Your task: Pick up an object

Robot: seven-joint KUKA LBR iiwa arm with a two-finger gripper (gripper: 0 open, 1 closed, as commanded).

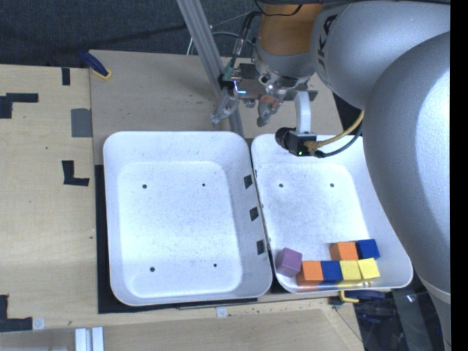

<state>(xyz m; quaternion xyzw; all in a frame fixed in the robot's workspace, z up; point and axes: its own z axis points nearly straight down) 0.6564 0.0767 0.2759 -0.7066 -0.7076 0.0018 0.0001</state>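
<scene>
Several small blocks lie in the near corner of the right bin (307,196): a purple block (289,259), an orange block (312,270), a blue block (331,270), two yellow blocks (351,270) and, behind them, another orange block (343,251) and a blue block (367,248). My gripper (246,112) hangs above the far rims where the two bins meet, well away from the blocks. Its fingers (224,112) are spread open and nothing sits between them.
The left bin (175,218) is beside the right one. A slanted metal bar (201,28) rises behind the gripper. The grey arm (409,123) covers the right side of the view. Black tape marks (69,172) dot the bench at left.
</scene>
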